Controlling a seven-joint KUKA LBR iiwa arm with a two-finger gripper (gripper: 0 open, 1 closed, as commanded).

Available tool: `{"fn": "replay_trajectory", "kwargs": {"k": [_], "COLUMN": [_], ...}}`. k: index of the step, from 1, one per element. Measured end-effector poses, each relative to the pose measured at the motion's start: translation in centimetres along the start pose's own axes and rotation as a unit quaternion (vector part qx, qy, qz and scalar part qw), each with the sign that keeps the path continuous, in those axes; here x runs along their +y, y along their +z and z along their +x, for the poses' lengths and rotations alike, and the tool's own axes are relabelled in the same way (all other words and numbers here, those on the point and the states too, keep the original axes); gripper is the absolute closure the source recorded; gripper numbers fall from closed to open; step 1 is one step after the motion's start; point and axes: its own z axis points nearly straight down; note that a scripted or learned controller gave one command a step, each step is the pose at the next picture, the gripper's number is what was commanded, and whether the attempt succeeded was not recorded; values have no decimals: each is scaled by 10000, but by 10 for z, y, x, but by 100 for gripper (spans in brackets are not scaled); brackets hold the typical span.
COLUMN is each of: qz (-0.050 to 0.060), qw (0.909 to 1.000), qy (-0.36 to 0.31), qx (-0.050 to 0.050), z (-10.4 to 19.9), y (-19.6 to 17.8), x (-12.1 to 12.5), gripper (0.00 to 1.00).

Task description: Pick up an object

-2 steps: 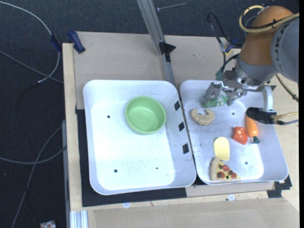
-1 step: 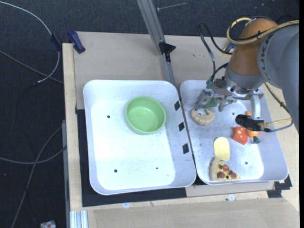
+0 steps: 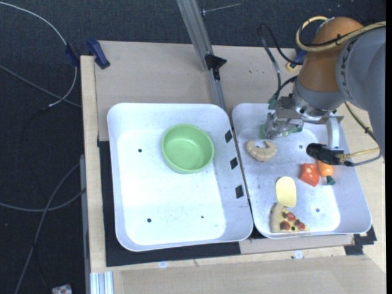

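Note:
In the right bin (image 3: 343, 210) lie a tan pastry-like piece (image 3: 261, 150), an orange-red pepper-like toy (image 3: 311, 174), a pale yellow piece (image 3: 286, 190) and a pizza slice toy (image 3: 286, 218). My gripper (image 3: 274, 129) hangs at the bin's back left, just above and behind the tan piece. Nothing shows between its fingers. A green bowl (image 3: 187, 147) sits in the left bin (image 3: 141, 207).
A metal post (image 3: 197, 26) rises behind the gap between the bins. Black clips (image 3: 233, 162) line the seam between the two bins. The wooden bench (image 3: 153, 72) runs behind both bins.

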Motion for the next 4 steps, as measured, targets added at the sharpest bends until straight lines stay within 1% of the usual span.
{"fn": "replay_trajectory", "kwargs": {"k": [1, 2, 3, 4], "qz": [-62, -66, -54, -8], "qw": [10000, 10000, 10000, 10000], "qy": [10, -5, -16, -19], "qx": [-28, -26, -25, -17], "z": [-7, -6, 38, 87], "y": [-62, -102, -104, -93], "x": [-2, -1, 2, 6], "gripper": [100, 100, 100, 100]}}
